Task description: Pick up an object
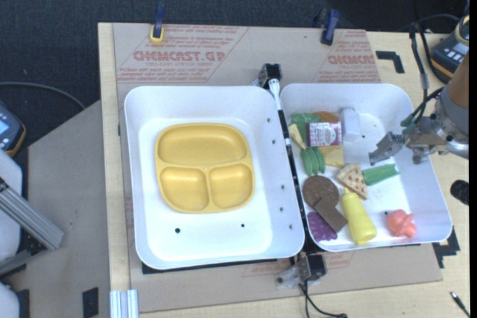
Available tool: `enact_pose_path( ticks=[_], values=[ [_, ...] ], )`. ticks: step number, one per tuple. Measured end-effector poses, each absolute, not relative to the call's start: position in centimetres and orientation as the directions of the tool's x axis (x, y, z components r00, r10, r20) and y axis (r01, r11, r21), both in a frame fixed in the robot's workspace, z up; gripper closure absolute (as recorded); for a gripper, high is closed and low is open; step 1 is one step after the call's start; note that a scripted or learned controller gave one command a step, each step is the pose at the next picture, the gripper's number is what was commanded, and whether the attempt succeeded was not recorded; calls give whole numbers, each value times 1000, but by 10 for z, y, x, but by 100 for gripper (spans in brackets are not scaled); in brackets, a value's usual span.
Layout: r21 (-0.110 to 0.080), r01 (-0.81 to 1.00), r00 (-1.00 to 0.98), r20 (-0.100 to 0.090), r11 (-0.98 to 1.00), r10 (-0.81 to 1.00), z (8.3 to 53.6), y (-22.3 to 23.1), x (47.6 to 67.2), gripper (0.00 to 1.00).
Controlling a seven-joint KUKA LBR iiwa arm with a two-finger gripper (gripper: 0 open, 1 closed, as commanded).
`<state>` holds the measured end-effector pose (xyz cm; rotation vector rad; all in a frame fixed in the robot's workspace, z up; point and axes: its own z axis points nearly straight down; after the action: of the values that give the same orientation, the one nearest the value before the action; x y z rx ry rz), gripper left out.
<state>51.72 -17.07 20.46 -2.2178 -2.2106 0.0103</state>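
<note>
Toys (339, 179) lie crowded in the right bin (428, 194), so the gripper (384, 149), whose state I cannot tell, may slip between neighbours.

Fixed overhead, slanting down on two shallow white plastic bins (141, 182); grey arm (456, 97) entering at 3 o'clock.

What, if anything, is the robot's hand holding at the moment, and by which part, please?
Nothing is seen held: the hand hovers in the right bin, just above the green piece, with no object between its fingers.
</note>
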Motion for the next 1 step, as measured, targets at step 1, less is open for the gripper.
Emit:
enact_pose_path(
  ticks=[1],
  values=[
    [0,1000,0,0,0,1000,211,-170,520,0]
  ],
)
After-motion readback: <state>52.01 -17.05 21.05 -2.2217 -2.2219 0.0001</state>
